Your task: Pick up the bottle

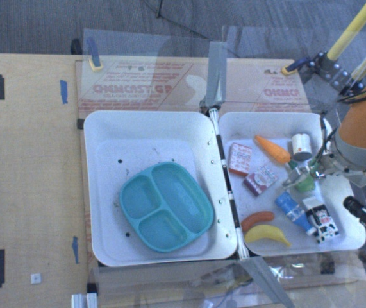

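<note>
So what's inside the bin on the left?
The left bin holds one thing: a teal divided tray lying flat, tilted diagonally. Whatever lies beneath the tray is covered.

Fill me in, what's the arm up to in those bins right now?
The gripper is down in the right bin, at a green object near the blue bottle; a grasp can't be confirmed. A carrot, banana and small cartons lie around it. The left bin holds a teal divided tray.

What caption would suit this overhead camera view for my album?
Robot arm reaches into the right bin of toy groceries, while a teal divided tray lies in the left bin.
</note>
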You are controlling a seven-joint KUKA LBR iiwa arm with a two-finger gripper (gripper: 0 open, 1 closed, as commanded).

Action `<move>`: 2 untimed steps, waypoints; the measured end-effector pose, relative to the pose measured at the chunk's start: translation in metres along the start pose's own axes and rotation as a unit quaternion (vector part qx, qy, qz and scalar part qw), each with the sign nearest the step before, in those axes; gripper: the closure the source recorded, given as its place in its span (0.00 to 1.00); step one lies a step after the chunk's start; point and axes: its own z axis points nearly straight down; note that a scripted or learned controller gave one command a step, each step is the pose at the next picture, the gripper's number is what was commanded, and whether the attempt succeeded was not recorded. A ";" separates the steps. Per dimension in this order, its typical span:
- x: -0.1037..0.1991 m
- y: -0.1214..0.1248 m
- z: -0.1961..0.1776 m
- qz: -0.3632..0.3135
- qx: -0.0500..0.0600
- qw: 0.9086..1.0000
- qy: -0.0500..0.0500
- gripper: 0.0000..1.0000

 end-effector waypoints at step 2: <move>0.057 0.049 -0.130 0.021 0.002 1.000 0.001 1.00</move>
